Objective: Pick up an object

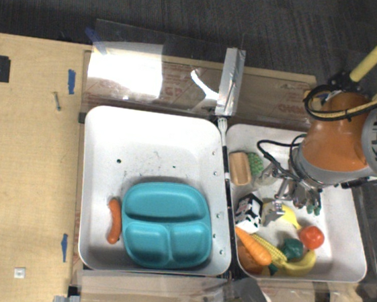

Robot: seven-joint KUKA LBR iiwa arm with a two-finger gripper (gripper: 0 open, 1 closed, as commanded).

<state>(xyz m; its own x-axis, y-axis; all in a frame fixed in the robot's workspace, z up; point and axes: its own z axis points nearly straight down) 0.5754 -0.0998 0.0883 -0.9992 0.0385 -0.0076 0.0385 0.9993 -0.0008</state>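
My gripper [289, 204] hangs over the middle of the right bin [355, 235], below the orange wrist band. Under and around it lies a pile of toy food. A yellow piece [291, 217] is right beneath it, and a black-and-white item [249, 210] sits just to its left. A red tomato [312, 236], a dark green piece [292, 247], a banana [299, 262], a corn cob [270, 246] and an orange carrot [253, 245] lie toward the bin's front. A tan bread piece [239, 168] and a green item [256, 163] lie at the back left.
The left bin [109, 138] holds a teal divided plate [166, 224] and an orange sausage [114, 220] beside it. The ridge where the two bins meet [224, 185] runs just left of the toys. Cables loop around the wrist.
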